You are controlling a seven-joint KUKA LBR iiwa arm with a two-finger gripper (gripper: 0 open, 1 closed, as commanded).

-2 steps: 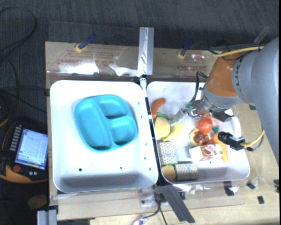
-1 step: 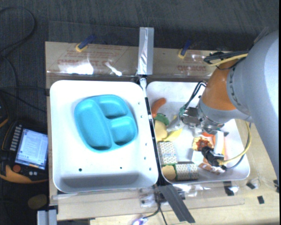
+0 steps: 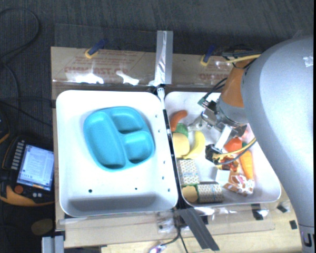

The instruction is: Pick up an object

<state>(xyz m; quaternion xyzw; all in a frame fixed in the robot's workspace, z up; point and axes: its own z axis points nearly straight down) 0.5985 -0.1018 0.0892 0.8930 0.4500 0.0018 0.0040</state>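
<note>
Two bins sit side by side on the table [image 3: 110, 63]. A divided tray [image 3: 118, 137] lies in the middle of the left bin [image 3: 63, 157]. In the right bin [image 3: 268, 186], a toy banana [image 3: 198, 143] lies near the centre and a toy carrot [image 3: 247, 165] to its right. A can [image 3: 208, 192] lies on its side at the front wall, with a packet [image 3: 188, 171] just behind it.

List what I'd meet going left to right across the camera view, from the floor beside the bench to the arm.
Handheld device with a lit screen → left white bin → blue divided tray → yellow banana-like toy → orange carrot → grey arm.
</note>
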